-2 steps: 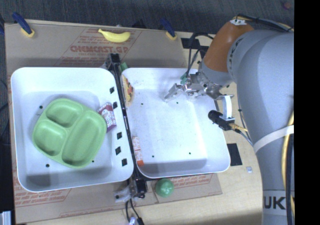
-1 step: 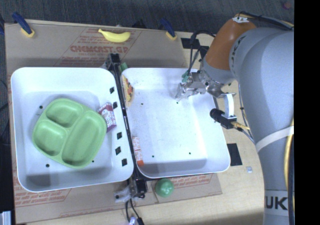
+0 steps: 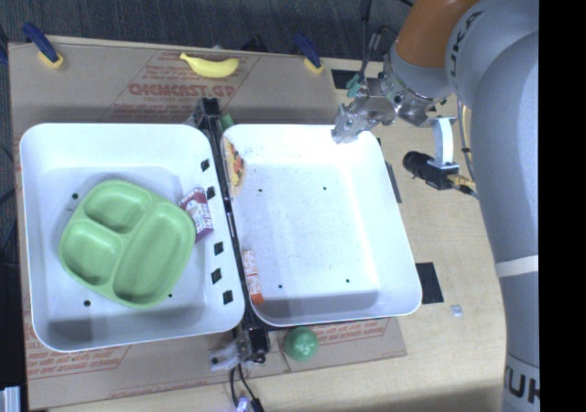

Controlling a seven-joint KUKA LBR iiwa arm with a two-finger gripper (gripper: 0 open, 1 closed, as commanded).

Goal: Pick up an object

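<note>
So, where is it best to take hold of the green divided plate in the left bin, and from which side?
Probably the outer rim of the green divided plate, from above. It lies flat on the floor of the left bin, so only its raised edge offers a lip for two fingers. The left rim looks freest; a small packet sits against its upper right edge.

"CHEMCAST GP" on the cardboard sheet [image 3: 275, 71]
</note>
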